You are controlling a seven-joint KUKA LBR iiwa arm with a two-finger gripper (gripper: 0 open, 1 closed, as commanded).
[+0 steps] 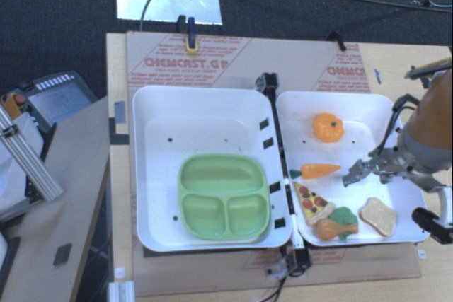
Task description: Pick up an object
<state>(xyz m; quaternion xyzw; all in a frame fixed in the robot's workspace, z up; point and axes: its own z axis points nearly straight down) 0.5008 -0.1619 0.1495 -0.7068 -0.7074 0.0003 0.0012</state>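
The right bin (368, 104) holds toy food. An orange pumpkin-like piece (328, 127) lies toward its back. A carrot (319, 170) lies in the middle, a pizza slice (312, 202) near the front left, a brown drumstick beside a green leafy piece (335, 223) at the front, and a bread slice (379, 216) at the front right. My gripper (353, 175) reaches in from the right and hangs low in this bin. Its tip is just right of the carrot's thin end and above the bread slice in the view. Nothing shows in its grasp.
The left bin (163, 152) holds a green divided plate (224, 195) at its front right. A black divider with clips (277, 152) runs between the bins. Cardboard (212, 61) lies under both bins. A grey device (60, 99) sits off the bench at the left.
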